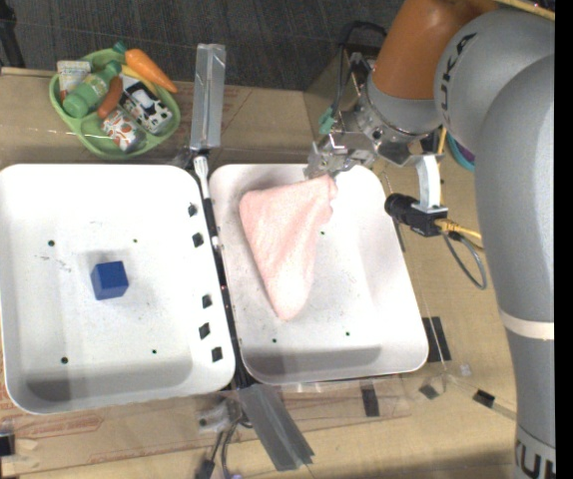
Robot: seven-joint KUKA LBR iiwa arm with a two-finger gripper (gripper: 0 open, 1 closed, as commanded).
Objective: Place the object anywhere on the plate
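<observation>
Here the arm (486, 118), grey with an orange band, comes in from the right and bends down over the far edge of the right bin (386, 307). Its gripper (328, 162) sits at the far end of the pink cloth (286, 242) and is pinching that cloth's top corner, so the fabric hangs from the fingers and drapes down toward the near side. The cloth is pale pink, soft and fuzzy looking, wide near the gripper and narrowing to a rounded tip that rests on the bin floor, near the middle of the right bin. The left bin (27, 267) holds a small blue cube (110, 278), left of centre and well apart from the cloth. Beyond the left bin, at far left, a green bowl (114, 101) holds toy food.
</observation>
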